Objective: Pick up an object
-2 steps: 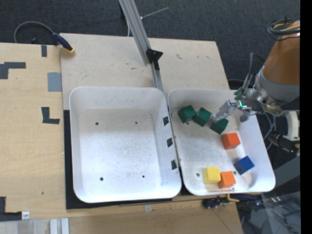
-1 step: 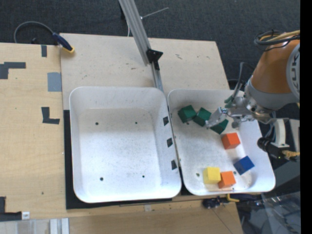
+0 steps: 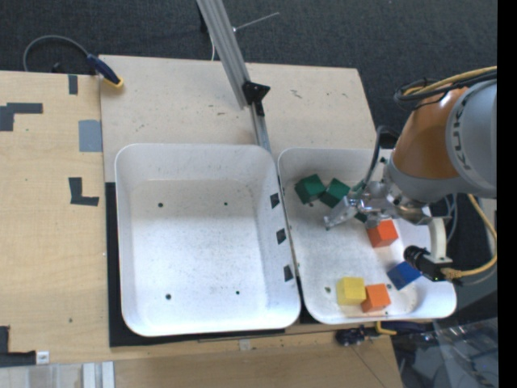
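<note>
1. Reaching into the right bin (image 3: 319, 301), the claw (image 3: 343, 214) hangs just beside two green blocks (image 3: 321, 190); nothing sits between its fingers, and open or closed I cannot tell.
2. Best approach, as a judgement: centre over one green block, descend straight, and close on flat opposite faces (the pair touch, so crowding may spoil the grip).
3. Other stock: orange cube (image 3: 383, 233), blue block (image 3: 402, 276), yellow cube (image 3: 350, 290), second orange cube (image 3: 376, 297). All small, hard-edged, matte.
4. Bins: shallow, white, speckled; table pale wood.
</note>
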